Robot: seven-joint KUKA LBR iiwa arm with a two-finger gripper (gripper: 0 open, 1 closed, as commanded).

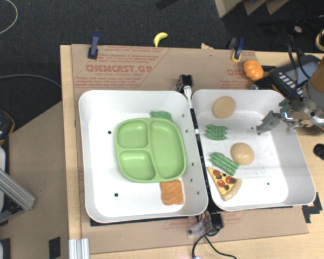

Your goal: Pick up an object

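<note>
- In your left bin [92,144] sit one green divided plate [150,149], one small green piece [161,114] at its top edge, and one orange slab [172,192] below it.
- In your right bin [291,166], count two round buns [224,107], two green pea pods [216,132] and one pizza slice [225,182].
- Your gripper [270,122] hovers at the right bin's right side with fingers spread, holding nothing; you're in the approach, so next pick a target, perhaps the lower bun, and descend.

- Around my bench lies dark carpet floor [54,15].
- A white cable [4,4] loops at its top left.
- Brown cardboard sheet [129,63] covers my benchtop, blue clamps [93,45] pinning it.
</note>
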